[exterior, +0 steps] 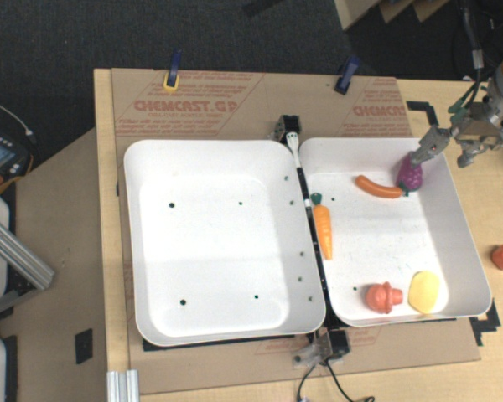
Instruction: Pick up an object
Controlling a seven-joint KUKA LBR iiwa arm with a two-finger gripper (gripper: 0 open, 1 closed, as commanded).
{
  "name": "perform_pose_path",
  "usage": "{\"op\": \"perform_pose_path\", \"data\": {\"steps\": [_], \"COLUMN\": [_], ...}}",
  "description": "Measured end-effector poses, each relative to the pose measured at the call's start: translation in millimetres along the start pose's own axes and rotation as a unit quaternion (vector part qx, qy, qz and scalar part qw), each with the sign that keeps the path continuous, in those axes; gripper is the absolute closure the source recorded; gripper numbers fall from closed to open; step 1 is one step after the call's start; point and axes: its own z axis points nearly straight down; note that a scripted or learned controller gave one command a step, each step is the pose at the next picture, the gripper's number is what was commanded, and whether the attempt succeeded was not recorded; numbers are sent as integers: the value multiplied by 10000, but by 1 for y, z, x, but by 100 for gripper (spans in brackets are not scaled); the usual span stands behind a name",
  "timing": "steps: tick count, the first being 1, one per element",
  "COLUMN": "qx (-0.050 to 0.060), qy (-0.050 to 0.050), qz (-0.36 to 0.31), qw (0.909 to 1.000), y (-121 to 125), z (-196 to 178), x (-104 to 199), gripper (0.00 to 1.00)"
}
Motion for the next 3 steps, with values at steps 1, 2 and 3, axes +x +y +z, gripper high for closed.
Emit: {"op": "perform_pose_path", "data": {"steps": [1,2,3], "qx": [27,-62,-90], "qy": [3,-31,-22], "qz": [33,11,-36], "qw": [10000,10000,10000], "y": [-69,-113,-116], "z": [15,-91,-210], "x": [-45,-44,24], "gripper": [0,0,0]}}
